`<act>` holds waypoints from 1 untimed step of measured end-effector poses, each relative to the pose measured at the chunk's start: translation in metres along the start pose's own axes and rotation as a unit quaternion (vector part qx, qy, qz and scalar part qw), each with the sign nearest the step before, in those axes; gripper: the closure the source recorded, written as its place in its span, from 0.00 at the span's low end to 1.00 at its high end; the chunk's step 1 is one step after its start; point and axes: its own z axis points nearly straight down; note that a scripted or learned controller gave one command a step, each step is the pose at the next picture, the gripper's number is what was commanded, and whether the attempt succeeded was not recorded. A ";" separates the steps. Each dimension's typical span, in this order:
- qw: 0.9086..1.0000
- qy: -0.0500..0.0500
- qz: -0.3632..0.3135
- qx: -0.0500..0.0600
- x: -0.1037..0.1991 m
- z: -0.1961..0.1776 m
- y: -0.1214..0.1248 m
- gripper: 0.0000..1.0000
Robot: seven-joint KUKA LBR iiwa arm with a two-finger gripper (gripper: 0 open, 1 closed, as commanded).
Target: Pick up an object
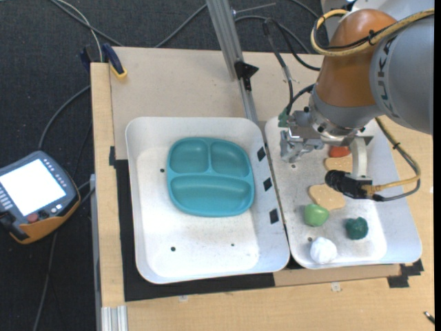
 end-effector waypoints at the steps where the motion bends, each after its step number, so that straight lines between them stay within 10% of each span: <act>1: 1.000 0.000 0.000 0.000 0.048 -0.002 -0.018 1.00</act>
